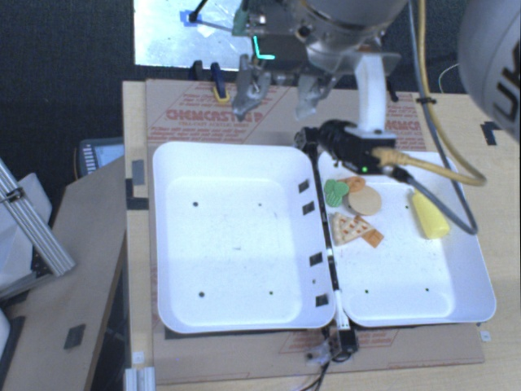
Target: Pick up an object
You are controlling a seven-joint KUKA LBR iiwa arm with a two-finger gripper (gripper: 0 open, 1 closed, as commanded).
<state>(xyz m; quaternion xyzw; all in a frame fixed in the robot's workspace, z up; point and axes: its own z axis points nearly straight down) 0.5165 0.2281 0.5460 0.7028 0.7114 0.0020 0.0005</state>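
Observation:
My gripper [278, 98] hangs high over the back edge of the bench, above the seam between the two bins. It is open, its two fingers [247, 94] spread wide with nothing between them. Below and to its right, in the right bin [464, 300], lies a small cluster near the divider: a green piece [334, 191], a round tan biscuit [365, 202], a small orange piece [355, 184], a triangular pizza-like slice [349, 228] and an orange cracker [374, 238]. A yellow banana-like object [429, 216] lies apart, further right.
The left bin [163, 243] lies left of the black-clipped divider [321, 218]. Cardboard [187, 116] lies under both bins. A yellow cable [444, 169] loops over the right bin's back. A metal rail [32, 226] leans at the far left.

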